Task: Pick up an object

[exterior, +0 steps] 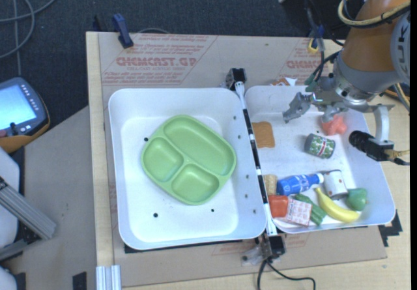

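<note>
My gripper [311, 110] hangs over the back of the right bin [386, 186], its two fingers spread and nothing between them, so it reads as open. A salmon-red object [336, 126] lies just under and to the right of the fingers, partly hidden by them. A green can [320, 145] lies on its side a little nearer the front. A brown flat piece [263, 133] rests against the bin's left wall. Along the front lie a blue bottle [298, 184], a white cylinder [336, 183], a banana [337, 207] and a green round fruit [356, 199].
The left bin [124, 152] holds a green divided plate [189, 159]. In the right bin's front left corner sit a red block [279, 204] and a red-and-white carton [300, 212]. A black clip [236, 77] sits where the bins meet at the back.
</note>
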`<state>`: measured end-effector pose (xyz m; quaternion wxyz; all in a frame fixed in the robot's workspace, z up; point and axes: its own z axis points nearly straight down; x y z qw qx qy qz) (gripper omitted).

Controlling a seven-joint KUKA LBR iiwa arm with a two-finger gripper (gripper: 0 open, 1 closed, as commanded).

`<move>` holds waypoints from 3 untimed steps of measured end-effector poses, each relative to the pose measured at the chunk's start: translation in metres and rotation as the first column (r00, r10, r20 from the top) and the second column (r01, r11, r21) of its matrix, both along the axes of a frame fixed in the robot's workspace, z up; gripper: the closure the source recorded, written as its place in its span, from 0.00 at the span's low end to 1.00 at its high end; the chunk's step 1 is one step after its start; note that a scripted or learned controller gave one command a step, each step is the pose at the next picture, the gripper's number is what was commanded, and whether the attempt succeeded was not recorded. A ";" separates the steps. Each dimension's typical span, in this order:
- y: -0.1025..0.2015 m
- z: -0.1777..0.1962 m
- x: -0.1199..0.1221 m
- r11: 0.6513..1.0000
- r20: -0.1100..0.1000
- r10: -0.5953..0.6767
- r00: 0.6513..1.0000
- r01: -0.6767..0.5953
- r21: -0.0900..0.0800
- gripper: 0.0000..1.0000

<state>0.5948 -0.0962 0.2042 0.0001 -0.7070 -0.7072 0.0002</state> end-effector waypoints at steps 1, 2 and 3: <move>-0.075 -0.047 0.014 1.000 0.000 -0.006 1.000 0.006 -0.002 0.00; -0.079 -0.125 0.000 1.000 -0.008 -0.001 1.000 0.001 0.003 0.00; -0.079 -0.109 0.003 1.000 0.003 -0.001 1.000 0.001 0.000 1.00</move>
